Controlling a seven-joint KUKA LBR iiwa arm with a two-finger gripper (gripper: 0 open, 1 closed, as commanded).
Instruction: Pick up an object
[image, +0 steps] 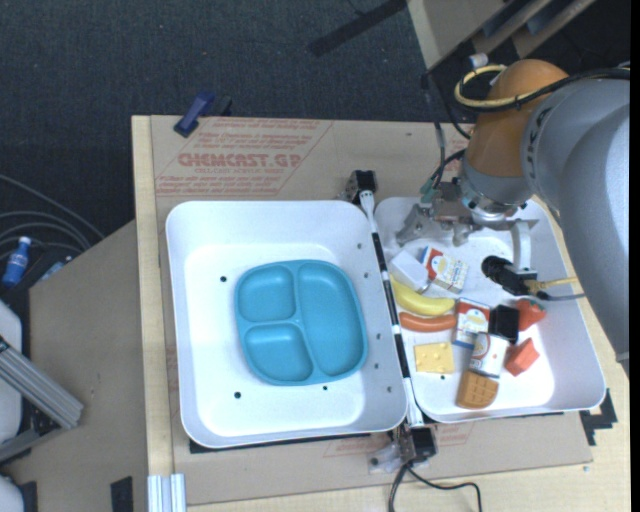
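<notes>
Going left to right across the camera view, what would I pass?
Left white bin → blue divided plastic tray → yellow banana → red wedge-shaped block → right white bin's rim.

A robotics lab: two shallow white plastic bins (190, 300) on a plywood bench (250, 160), loose black cables (40, 215) trailing over dark carpet (150, 50).

1. A blue divided plate (300, 322) lies in the middle of the left bin (200, 240).
2. A blue clip (194, 115) rests on the desk (250, 160), beyond the left bin's far edge.
</notes>
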